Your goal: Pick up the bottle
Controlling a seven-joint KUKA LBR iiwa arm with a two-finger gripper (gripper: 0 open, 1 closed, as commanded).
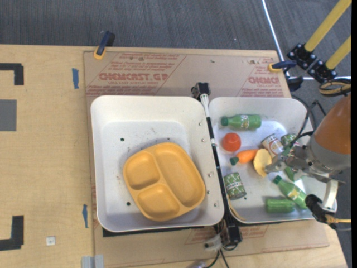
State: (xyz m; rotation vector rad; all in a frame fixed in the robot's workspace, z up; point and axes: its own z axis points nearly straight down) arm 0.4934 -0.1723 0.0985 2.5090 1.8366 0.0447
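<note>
A green bottle with a white label (241, 121) lies on its side at the back of the right bin (254, 106). A second, smaller green bottle (290, 190) lies tilted near that bin's front right. My gripper (283, 162) hangs low over the right side of the bin, just above the smaller bottle and beside a yellow fruit (261, 162). The arm's grey wrist and orange band (336, 128) cover the bin's right edge. Nothing is visibly held.
The right bin also holds a red tomato (231, 142), a carrot (244, 157), a silver can (271, 143), a green-labelled can (234, 185) and a green cucumber-like piece (280, 205). A yellow divided plate (163, 180) lies in the left bin (111, 127).
</note>
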